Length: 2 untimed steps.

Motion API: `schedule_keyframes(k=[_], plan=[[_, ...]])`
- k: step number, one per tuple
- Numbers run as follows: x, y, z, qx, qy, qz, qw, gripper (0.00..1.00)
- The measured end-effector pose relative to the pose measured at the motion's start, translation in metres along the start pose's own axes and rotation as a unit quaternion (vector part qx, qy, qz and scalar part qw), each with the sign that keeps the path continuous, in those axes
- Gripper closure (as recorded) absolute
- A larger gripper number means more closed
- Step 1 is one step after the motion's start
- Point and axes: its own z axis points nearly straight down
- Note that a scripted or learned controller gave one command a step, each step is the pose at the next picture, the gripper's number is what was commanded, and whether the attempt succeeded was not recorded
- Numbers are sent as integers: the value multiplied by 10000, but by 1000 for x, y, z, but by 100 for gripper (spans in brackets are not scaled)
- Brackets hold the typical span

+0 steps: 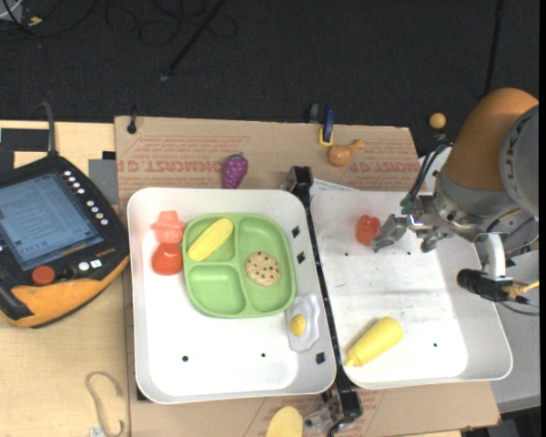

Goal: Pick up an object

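Claw (pixel 389 236) hangs low in the right bin (pixel 455 335), its dark fingers reaching left toward a small red toy (pixel 368 229); I cannot tell whether they are parted or closed, and nothing is seen gripped between them.

That red toy looks like the object in hand, since it sits just beside the fingertips, in the upper left part of the right bin, near the divider between the two bins. It is squat and rounded, too blurred to name, with no clear long axis and no clear heading, so any approach angle should serve. I judge it light, hollow plastic, stiff and somewhat slick; a pinch across its middle is the safest hold, as a hold near the top may squirt it out.

Below the red toy, at the bin's front edge, lies a yellow bottle (pixel 375 341), its long axis running from lower left up to upper right. It is well apart from the red toy.

Left of the red toy, across the divider, the left bin (pixel 155 353) bears a green tray (pixel 220 289) holding corn (pixel 208 238) and a cookie (pixel 263 268). An egg (pixel 298 322) rests by that bin's right wall.
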Motion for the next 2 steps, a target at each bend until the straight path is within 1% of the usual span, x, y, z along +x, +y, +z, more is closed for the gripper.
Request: schedule_keyframes(k=[1, 2], plan=[[3, 0, 53, -11, 1, -3, 10000, 0], [2, 1, 40, -24, -2, 8, 10000, 100]])
